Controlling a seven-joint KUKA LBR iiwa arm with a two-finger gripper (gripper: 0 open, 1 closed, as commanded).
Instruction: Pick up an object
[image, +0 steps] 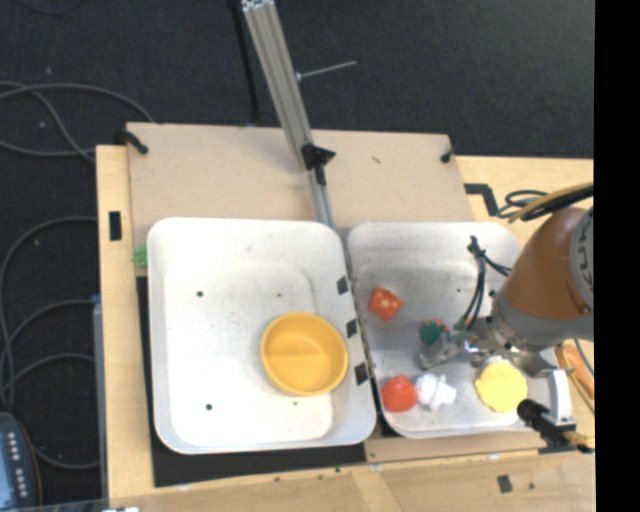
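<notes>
Here the gripper (447, 348) is hovering low in the right bin (420, 250), just beside a small green object (432, 331). A red ball (399, 393), white piece (436, 391) and yellow object (500, 386) are lying near it.

Bench (230, 170); two white bins (240, 270)

Two shallow white plastic bins sit side by side: the left bin (200, 300) and the right bin (420, 250). One round yellow bowl (303, 353). Two small red objects (385, 303) (399, 393). One small green object (432, 332), one white lump (436, 391), one yellow rounded piece (500, 386).
</notes>
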